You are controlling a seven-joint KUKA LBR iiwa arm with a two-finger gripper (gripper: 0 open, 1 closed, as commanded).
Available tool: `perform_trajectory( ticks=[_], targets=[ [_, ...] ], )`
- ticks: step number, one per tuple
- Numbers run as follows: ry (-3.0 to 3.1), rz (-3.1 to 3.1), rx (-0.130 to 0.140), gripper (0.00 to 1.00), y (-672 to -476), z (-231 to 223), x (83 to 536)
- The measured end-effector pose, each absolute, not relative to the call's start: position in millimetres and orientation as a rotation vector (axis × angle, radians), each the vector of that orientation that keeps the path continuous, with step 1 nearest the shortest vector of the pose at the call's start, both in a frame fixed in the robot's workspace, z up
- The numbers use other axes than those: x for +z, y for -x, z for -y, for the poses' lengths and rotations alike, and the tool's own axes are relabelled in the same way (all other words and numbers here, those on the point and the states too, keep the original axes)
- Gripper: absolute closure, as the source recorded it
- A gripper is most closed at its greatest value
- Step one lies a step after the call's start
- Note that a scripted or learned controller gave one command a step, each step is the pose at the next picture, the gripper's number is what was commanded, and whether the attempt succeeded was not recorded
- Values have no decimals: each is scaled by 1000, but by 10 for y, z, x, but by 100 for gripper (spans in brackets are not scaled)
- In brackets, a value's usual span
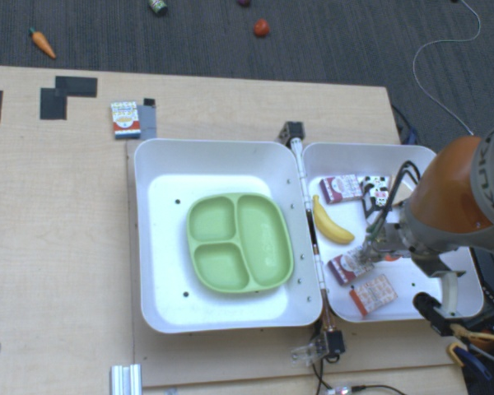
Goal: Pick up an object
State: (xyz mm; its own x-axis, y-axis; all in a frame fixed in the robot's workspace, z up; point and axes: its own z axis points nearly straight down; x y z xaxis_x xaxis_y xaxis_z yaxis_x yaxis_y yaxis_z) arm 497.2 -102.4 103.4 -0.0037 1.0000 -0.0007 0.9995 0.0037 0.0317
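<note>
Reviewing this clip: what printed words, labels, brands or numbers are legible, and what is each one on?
None can be read.
Small box on the bench: red and white print, too blurred.
Maroon carton in the right bin: print too small.
Black-and-white packet beside it: illegible.
Packet with red edge near the end effector: print blurred.

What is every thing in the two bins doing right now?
green plate: lying flat in the left bin, nothing on it.
banana: lying loose in the right bin.
upper maroon packet: lying flat, untouched.
lower maroon packet: right under the gripper.
red and white packet: lying flat near the front.
</note>
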Motion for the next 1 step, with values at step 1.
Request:
perform_trajectory(
  ticks=[1],
  targets=[
    [-2201, -2209, 34, 0, -4972, 1028, 1035]
  ],
)
